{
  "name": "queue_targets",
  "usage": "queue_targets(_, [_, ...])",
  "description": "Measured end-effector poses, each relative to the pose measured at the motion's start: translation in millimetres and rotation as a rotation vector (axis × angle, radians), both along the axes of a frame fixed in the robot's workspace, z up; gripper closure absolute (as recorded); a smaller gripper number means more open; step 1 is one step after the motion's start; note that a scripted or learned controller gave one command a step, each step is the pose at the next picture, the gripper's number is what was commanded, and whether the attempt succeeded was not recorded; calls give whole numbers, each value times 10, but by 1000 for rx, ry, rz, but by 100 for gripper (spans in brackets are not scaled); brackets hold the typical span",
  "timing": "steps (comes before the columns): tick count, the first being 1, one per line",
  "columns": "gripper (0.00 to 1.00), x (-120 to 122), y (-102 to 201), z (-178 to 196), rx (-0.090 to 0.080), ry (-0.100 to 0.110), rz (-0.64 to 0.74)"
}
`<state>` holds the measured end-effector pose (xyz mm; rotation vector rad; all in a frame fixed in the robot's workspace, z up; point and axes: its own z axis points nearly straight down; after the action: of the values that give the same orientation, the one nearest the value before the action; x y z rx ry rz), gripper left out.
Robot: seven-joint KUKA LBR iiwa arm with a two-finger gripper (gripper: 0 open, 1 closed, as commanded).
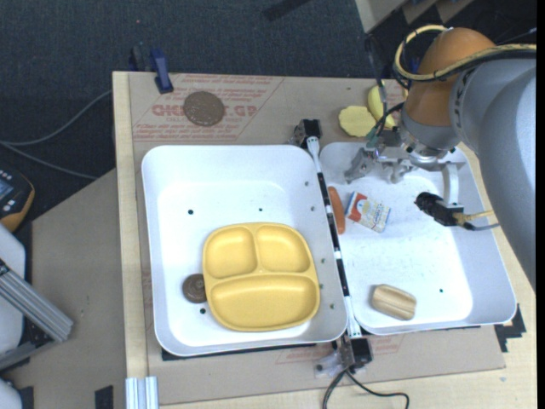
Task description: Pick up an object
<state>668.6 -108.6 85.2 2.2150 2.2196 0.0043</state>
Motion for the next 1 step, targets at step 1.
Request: queue_targets(1, [0,-502,78,-7,4,12,-4])
